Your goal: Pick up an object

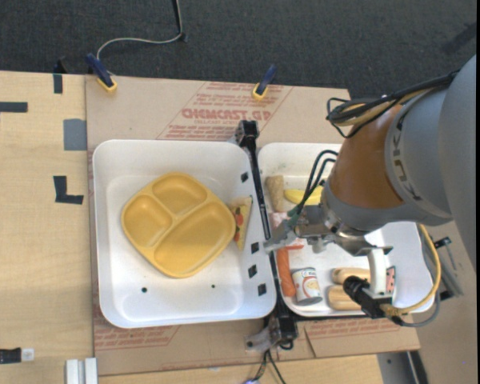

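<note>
Where the cardboard (216, 112) reads "CHEMCAST GP", the end effector (292, 234) grip state is unclear.

You're looking at a yellow divided plate (178, 224) sitting in the white left bin (112, 238), while the white right bin (412, 286) is showing an orange carrot (284, 269) and a red-and-white can (306, 285). The arm (400, 166) is showing grey with an orange band, and the worktop (32, 238) is showing tan with black marks.
</note>
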Controlling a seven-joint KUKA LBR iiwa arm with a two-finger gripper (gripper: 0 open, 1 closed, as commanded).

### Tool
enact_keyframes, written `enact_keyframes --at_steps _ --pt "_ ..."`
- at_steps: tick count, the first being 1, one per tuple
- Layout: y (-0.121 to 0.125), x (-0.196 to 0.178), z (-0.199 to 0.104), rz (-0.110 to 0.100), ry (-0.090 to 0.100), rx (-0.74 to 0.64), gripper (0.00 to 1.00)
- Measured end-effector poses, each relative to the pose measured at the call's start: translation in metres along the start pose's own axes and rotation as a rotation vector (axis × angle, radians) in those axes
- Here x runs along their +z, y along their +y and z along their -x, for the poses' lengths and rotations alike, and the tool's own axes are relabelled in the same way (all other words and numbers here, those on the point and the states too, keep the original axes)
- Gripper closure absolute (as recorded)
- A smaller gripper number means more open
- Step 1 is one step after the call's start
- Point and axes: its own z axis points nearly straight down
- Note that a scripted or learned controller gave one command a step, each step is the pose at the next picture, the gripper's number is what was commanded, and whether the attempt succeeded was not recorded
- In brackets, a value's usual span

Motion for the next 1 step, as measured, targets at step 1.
enact_keyframes --at_steps 1 --pt "0.0003 -0.0093 -0.0004 -0.001 0.0 -0.001 1.0"
